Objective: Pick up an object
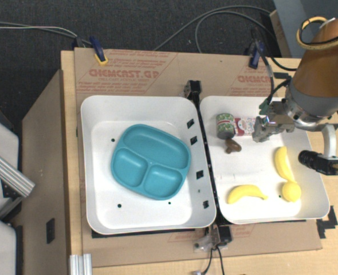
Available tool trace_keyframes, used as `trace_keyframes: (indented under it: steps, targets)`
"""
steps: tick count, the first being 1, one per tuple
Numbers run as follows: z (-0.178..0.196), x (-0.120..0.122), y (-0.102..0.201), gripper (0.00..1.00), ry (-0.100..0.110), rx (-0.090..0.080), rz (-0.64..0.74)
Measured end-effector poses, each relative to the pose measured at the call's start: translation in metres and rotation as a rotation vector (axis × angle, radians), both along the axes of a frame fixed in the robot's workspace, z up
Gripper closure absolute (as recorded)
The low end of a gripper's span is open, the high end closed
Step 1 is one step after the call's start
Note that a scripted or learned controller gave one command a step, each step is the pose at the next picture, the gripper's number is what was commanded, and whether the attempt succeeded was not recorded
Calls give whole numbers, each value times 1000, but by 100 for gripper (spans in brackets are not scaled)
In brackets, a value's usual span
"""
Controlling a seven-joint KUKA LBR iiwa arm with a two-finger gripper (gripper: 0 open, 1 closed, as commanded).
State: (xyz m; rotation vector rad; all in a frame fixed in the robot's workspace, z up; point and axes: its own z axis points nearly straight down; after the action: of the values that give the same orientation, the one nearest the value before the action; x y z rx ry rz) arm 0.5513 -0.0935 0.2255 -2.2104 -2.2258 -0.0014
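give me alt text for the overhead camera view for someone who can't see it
The robot's gripper hangs over the right bin, near a can lying on its side, a small brown object, two bananas and a lemon. The left bin holds a blue divided plate.

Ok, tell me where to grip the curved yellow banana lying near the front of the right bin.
Grip the curved yellow banana across its thick middle, coming straight down. It lies flat with bare floor on both sides, and its narrow width probably suits the gripper better than its tapered ends.
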Motion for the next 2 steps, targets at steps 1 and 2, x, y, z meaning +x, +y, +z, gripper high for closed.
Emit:
trace_keyframes:
  steps: [1,2]
  targets:
    - [1,-4,65,100,0,0,1]
    - [-7,-19,115,100,1,-2,-3]
